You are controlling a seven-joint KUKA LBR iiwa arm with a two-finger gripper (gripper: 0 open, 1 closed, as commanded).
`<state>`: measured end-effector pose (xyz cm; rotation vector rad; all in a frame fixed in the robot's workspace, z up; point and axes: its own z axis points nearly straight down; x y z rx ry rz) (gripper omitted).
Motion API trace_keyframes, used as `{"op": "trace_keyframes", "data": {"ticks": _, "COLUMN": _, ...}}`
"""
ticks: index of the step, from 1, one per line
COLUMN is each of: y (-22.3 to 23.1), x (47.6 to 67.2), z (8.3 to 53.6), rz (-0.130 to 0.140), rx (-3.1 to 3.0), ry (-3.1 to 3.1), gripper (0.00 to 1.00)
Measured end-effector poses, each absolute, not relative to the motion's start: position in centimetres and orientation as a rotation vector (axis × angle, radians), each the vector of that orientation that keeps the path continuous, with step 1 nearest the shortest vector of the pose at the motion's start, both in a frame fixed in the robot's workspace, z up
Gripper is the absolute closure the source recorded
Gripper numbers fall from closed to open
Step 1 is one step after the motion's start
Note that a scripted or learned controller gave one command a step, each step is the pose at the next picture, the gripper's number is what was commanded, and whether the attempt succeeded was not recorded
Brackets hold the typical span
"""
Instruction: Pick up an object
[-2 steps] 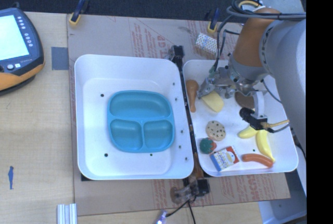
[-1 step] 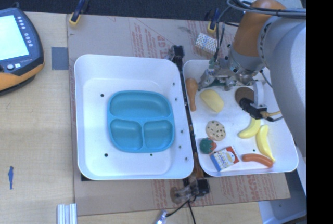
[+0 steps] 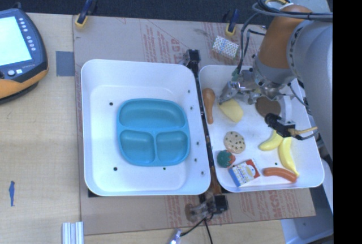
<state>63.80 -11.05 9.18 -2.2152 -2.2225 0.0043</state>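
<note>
So, quick rundown:
Yellow chunk [image 3: 231, 110]: lying in the right bin [image 3: 308, 180], upper left part, just below the gripper [image 3: 236, 89].
Fingers: can't tell if they're spread or closed, too blurry there.
Carrot-ish stick [image 3: 208, 105]: along that bin's left wall.
Cookie [image 3: 234, 141]: mid bin, green ball [image 3: 225, 158] just below it.
Bananas [image 3: 281, 149]: right side, sausage [image 3: 279, 174] underneath.
Left bin [image 3: 93, 124]: holds a blue divided plate [image 3: 153, 131].
Tabletop [image 3: 34, 152]: pendant [image 3: 17, 53] far left.

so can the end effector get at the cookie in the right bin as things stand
Probably yes. The end effector hangs over the same bin, above the pale yellow piece, and the cookie lies flat just below with nothing on top; the green piece sits close beside it.
</note>
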Motion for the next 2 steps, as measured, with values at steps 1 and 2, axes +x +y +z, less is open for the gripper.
{"op": "trace_keyframes", "data": {"ticks": 1, "y": -10.9, "x": 61.7, "z": 9.2, "rz": 0.005, "rx": -2.214, "ry": -2.224, "gripper": 0.0}}
{"op": "trace_keyframes", "data": {"ticks": 2, "y": -10.9, "x": 61.9, "z": 10.4, "rz": 0.003, "rx": -2.211, "ry": -2.227, "gripper": 1.0}}
